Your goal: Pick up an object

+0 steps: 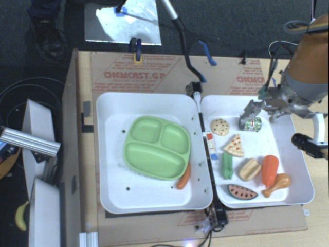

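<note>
From the fixed camera above the surface, the grey arm comes in from the right, and its fingers hang over the upper part of the right bin; whether they are spread or pressed together I cannot tell. A small green can lies directly under them, touching or nearly so. Left of the fingers sits a cookie. Below them lie a pizza slice, a bread roll, a carrot, a drumstick and a watermelon slice. Far left, the other bin carries a green divided tray.
</note>
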You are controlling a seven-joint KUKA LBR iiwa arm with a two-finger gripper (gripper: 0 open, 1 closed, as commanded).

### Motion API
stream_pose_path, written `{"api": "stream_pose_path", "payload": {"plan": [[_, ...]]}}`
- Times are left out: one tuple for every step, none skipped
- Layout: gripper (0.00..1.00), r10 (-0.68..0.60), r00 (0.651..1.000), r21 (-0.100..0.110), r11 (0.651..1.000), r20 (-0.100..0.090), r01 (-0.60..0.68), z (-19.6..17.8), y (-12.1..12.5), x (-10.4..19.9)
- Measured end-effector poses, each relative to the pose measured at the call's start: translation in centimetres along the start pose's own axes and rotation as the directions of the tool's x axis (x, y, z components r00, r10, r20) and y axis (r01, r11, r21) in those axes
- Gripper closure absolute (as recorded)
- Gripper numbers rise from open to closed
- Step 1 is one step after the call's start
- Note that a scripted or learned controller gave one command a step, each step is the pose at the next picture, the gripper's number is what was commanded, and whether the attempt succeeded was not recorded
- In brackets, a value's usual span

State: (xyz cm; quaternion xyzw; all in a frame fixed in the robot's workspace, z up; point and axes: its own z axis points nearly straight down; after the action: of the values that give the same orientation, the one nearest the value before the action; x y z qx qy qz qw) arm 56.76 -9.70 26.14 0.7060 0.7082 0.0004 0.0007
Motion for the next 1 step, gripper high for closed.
{"api": "stream_pose_path", "payload": {"plan": [[0.0,0.003,1.0,0.011,1.0,-0.002,-0.003,10.46,-2.88,-0.55]]}}
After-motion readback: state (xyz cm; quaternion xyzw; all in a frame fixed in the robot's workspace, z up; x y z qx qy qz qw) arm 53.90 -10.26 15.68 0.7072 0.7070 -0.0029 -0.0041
